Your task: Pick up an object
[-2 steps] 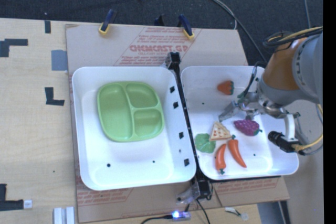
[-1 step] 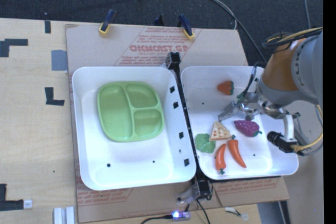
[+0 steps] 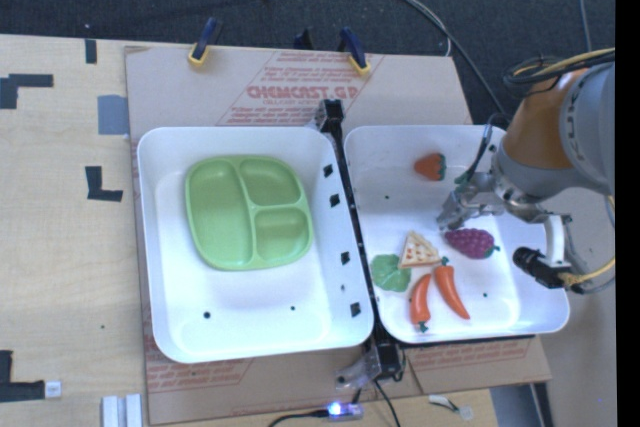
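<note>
Where the right bin (image 3: 520, 315) nears its front rim, two orange peppers (image 3: 437, 293) lie at six o'clock, a green leaf (image 3: 389, 272) and a pizza slice (image 3: 419, 251) just behind; purple grapes (image 3: 470, 241) sit beside the end effector (image 3: 455, 213), grip undeterminable; a strawberry (image 3: 430, 166) at twelve o'clock; the left bin (image 3: 170, 315) holds a green tray (image 3: 248, 212)
</note>
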Available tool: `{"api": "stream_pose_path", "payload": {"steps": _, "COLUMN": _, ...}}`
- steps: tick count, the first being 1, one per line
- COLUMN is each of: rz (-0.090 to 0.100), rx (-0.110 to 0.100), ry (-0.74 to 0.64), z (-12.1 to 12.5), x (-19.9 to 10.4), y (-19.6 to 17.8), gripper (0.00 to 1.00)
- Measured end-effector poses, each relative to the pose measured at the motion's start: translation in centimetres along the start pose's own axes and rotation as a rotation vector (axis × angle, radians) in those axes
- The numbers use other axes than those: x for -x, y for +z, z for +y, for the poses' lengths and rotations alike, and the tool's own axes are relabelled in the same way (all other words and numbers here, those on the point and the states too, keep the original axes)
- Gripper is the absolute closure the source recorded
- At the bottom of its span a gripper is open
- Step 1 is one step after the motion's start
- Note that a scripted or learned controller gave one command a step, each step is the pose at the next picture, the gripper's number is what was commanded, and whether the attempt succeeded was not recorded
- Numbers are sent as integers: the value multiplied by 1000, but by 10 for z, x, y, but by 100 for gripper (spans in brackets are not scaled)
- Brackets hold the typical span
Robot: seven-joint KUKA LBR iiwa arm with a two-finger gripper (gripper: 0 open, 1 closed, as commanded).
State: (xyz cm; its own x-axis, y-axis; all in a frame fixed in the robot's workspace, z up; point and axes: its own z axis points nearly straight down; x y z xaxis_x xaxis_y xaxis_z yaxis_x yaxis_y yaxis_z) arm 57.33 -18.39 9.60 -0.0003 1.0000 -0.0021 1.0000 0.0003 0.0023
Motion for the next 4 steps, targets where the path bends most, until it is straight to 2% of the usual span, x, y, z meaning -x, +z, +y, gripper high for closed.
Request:
{"api": "stream_pose_path", "payload": {"steps": 3, "rz": 2, "rx": 1, "ry": -1, "z": 10, "x": -21, "y": -146, "gripper": 100}}
{"api": "stream_pose_path", "payload": {"steps": 4, "rz": 3, "rx": -4, "ry": -4, "z": 5, "x": -81, "y": -136, "gripper": 100}}
